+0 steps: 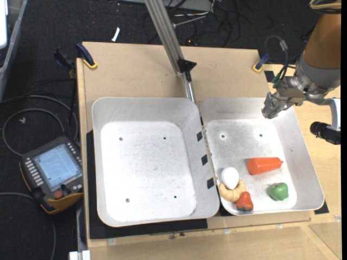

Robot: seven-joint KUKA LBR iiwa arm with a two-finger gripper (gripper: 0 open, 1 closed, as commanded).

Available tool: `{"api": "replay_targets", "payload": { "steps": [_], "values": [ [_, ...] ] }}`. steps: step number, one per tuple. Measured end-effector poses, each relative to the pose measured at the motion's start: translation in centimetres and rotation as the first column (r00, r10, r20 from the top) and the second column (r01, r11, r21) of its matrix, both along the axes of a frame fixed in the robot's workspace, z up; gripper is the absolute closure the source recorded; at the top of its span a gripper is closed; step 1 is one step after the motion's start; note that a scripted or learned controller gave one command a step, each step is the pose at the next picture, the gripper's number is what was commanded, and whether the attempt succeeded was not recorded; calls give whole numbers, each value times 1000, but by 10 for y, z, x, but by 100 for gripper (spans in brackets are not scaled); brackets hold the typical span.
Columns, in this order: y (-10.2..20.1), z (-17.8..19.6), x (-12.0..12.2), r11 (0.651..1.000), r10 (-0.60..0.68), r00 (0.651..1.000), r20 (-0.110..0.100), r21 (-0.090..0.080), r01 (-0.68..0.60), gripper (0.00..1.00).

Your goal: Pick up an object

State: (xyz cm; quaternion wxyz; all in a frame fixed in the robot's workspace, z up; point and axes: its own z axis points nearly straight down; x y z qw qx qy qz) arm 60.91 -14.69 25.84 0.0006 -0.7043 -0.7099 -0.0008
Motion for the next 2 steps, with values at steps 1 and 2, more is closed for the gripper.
{"api": "replay_targets", "payload": {
  "steps": [1, 2],
  "values": [
    [50, 4, -5, 1000, 0, 1000, 0, 0, 0, 100],
    [104, -12, -17, 1000, 0, 1000, -4, 0, 0, 100]
  ]
}}
